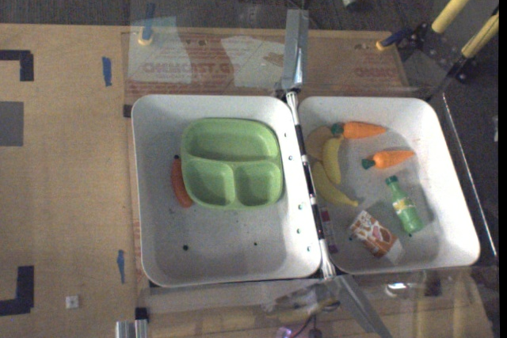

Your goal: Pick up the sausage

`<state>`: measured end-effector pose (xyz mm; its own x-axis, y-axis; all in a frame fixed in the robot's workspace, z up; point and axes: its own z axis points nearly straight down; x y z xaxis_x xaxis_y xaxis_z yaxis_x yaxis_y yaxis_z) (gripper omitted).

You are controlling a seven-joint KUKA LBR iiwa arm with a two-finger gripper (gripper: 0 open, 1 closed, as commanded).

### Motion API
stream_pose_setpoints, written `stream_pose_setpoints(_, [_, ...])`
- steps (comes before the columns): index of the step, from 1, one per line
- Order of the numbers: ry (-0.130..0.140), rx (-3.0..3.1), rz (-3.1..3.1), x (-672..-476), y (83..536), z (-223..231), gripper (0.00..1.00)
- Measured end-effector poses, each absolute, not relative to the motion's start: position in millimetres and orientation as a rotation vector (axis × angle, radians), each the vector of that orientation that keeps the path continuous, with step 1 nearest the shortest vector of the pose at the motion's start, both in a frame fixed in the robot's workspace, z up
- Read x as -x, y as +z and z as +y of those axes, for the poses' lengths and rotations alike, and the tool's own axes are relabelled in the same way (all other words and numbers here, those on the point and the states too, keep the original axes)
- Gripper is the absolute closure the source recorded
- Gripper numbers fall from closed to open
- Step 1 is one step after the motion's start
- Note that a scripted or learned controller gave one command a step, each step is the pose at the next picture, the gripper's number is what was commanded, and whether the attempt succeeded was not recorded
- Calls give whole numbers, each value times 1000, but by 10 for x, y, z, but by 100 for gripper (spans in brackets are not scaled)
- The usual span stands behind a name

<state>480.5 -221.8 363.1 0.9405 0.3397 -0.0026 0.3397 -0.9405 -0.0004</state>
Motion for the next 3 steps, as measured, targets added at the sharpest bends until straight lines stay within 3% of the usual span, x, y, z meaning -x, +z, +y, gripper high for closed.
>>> stream_pose_setpoints(1, [-6, -3127, 326, -5313, 3144, -2209, 0])
stream_pose_setpoints(2, [-2, -3123, 347, -5031, 4032, -2228, 0])
stream_pose_setpoints(3, [-2, -3118, 377, -4798, 4348, -2235, 0])
